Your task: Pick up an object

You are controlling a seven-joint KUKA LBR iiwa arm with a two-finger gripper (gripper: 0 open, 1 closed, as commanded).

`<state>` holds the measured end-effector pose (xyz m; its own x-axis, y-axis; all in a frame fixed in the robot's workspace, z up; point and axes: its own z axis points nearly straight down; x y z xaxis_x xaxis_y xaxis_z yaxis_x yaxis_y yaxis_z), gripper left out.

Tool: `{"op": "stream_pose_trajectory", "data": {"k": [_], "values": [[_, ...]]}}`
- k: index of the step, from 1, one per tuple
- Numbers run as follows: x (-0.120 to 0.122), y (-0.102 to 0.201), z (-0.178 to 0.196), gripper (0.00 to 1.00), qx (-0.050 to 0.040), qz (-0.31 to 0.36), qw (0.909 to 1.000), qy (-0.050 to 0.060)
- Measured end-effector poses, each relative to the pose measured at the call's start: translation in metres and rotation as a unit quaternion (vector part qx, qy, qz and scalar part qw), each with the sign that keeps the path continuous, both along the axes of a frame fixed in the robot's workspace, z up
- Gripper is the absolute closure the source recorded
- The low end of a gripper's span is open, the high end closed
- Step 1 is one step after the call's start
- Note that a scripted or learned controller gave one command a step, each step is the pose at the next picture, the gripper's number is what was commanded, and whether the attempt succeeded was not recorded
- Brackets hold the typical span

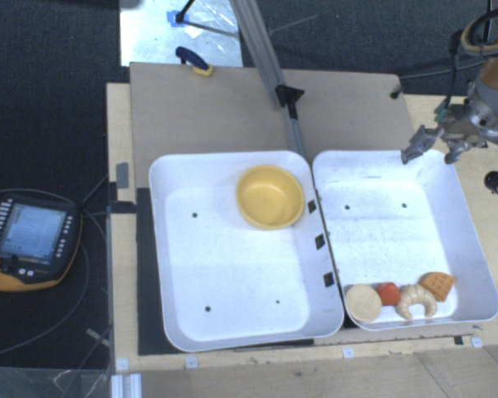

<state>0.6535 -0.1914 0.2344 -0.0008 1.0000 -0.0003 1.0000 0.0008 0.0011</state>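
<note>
A round yellow bowl point(270, 196) sits upright in the left bin point(183, 305), close to its far rim and toward the side next to the right bin point(473, 255). Along the right bin's near edge lie four small food pieces in a row: a pale round bun point(364, 302), a red tomato point(388, 293), a curved tan croissant point(417, 302) and an orange-brown waffle point(437, 284). The end effector point(432, 150) hangs over the right bin's far corner, fingers spread, with nothing between them.
</note>
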Motion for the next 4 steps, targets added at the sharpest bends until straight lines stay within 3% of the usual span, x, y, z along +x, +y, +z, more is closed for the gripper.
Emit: {"op": "stream_pose_trajectory", "data": {"k": [3, 4], "values": [[0.011, -0.001, -0.146, 0.00, 0.0004, 0.000, 1.0000, 0.002], [0.012, -0.001, -0.132, 1.00, -0.0004, 0.001, 1.0000, -0.001]]}}
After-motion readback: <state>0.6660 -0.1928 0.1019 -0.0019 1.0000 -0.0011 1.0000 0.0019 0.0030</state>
